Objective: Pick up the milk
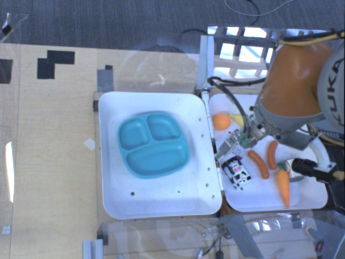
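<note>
Camera view looks down on a pale wooden desk [54,155] carrying two shallow white bins side by side. The left bin [113,193] holds one thing, a blue divided plate [153,144] with three compartments, lying flat near the bin's middle with nothing on it. Just right of the left bin, sharing the central divider, sits the right bin [259,198], which holds all the small items. The milk [237,172], a little white carton with black cow patches, lies tilted in the right bin's near-left part, close beside the divider that borders the left bin. Farther from the left bin than the milk, two red sausages lie on the white floor: one sausage [259,164] slanted just beyond the carton, the other sausage [273,154] nearly upright past it. An orange carrot [283,186] with a green top lies farther out again. An orange ball [221,121] rests against the far stretch of the divider, with something yellow [235,118] partly hidden just beyond it. The grey arm with its orange band [294,80] hangs over the right bin, and its jaws point down beside the milk, just above the carton's far end; whether they are apart or together cannot be told, and the carton is not seen between them.
</note>
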You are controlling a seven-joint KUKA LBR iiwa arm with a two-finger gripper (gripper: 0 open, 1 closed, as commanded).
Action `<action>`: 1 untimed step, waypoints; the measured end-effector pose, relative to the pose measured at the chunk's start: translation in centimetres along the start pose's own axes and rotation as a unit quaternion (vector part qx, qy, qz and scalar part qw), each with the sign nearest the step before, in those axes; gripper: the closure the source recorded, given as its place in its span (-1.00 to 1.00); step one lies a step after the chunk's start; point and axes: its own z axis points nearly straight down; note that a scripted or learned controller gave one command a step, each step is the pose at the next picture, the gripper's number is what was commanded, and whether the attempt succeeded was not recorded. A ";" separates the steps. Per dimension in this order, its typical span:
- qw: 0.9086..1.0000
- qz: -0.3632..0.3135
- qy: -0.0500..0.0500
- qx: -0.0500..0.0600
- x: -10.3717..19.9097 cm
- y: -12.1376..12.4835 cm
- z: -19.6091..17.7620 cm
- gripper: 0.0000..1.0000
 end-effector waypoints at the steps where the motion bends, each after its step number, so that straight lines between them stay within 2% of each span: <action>1: 1.000 -0.011 0.001 0.002 -0.3 1.6 8.4 -1.00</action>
